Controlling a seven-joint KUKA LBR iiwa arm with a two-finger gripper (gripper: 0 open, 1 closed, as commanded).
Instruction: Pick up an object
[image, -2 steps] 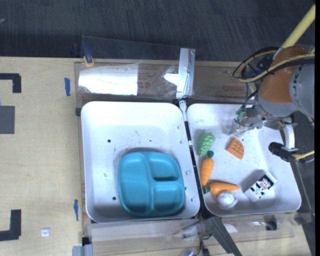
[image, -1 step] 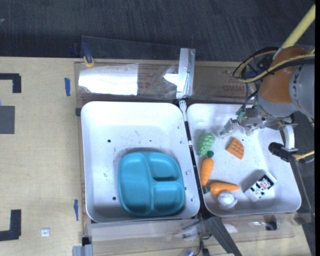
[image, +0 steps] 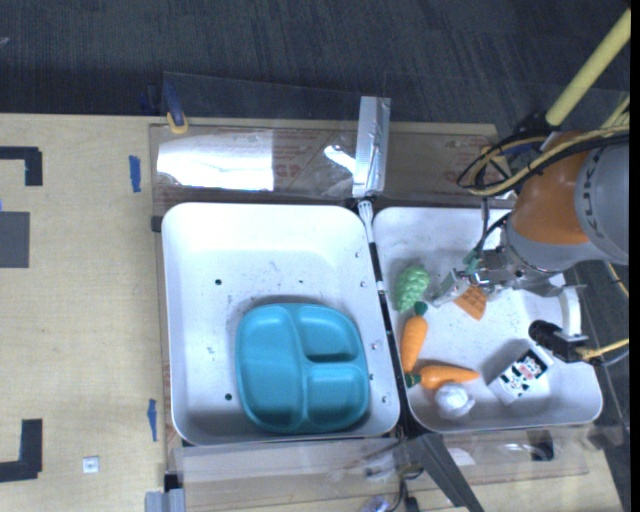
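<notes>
A white ball (image: 453, 399) and an orange piece (image: 447, 376) are being seen nearest in the right bin (image: 585, 405), beside a black-and-white box (image: 521, 374). A carrot (image: 413, 340) is lying just beyond, below a green leafy toy (image: 410, 285). The gripper (image: 466, 281) is being held over a small orange object (image: 473, 301); its opening cannot be told.

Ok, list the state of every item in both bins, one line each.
Blue tray: right way up in the left bin, compartments bare.
Carrot: lying flat, right bin, leafy end up-frame.
Second carrot: lying flat, touching the white ball.
White ball: resting near the front wall.
Green toy: lying beside the divider.
Orange piece: lying right by the gripper.
Black-and-white box: lying tilted.
</notes>
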